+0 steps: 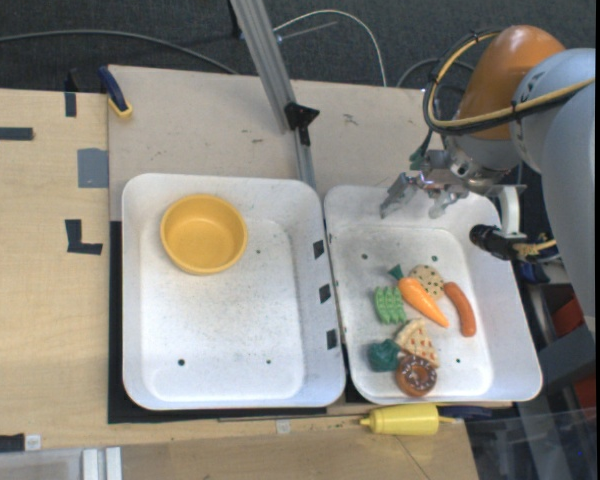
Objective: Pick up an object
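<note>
Hovering my gripper [420, 195] with fingers spread and empty over the right bin's [365, 208] far rim, I see the carrot [422, 301] lying nearer the camera, amid the toy food, long axis slanting diagonally.

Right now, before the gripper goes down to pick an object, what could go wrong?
1. The toys in the right bin lie packed together: the carrot overlaps the cookie and sits close to the sausage, so the fingers may catch two or slip.
2. The gripper hangs over the bin's far rim, so a straight descent may hit that rim.
</note>
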Motion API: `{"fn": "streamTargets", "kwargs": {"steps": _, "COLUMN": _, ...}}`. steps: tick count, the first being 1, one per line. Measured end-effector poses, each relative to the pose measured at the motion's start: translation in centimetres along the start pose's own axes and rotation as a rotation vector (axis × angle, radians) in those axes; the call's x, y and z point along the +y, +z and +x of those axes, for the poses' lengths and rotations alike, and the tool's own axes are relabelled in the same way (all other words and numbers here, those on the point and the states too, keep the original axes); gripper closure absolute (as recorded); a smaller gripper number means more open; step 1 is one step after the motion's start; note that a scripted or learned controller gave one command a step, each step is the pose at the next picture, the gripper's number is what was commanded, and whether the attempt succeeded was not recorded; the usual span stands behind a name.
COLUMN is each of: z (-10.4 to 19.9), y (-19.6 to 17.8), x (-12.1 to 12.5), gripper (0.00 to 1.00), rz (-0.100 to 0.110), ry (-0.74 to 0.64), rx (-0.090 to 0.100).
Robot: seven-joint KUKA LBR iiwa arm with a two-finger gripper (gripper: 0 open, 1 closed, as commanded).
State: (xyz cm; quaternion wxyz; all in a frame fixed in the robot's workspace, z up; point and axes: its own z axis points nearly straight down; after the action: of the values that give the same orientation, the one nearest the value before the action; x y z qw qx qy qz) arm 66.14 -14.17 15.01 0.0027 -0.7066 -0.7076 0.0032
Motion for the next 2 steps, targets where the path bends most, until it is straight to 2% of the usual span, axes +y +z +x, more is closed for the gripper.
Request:
{"fn": "streamTargets", "kwargs": {"steps": 1, "z": -0.1, "y": 6.4, "x": -0.6, "gripper": 0.0, "rz": -0.001, "ry": -0.001, "rx": 0.0}}
{"fn": "streamTargets", "kwargs": {"steps": 2, "z": -0.1, "y": 4.9, "x": -0.4, "gripper": 1.0, "rz": -0.007, "ry": -0.002, "rx": -0.001}}
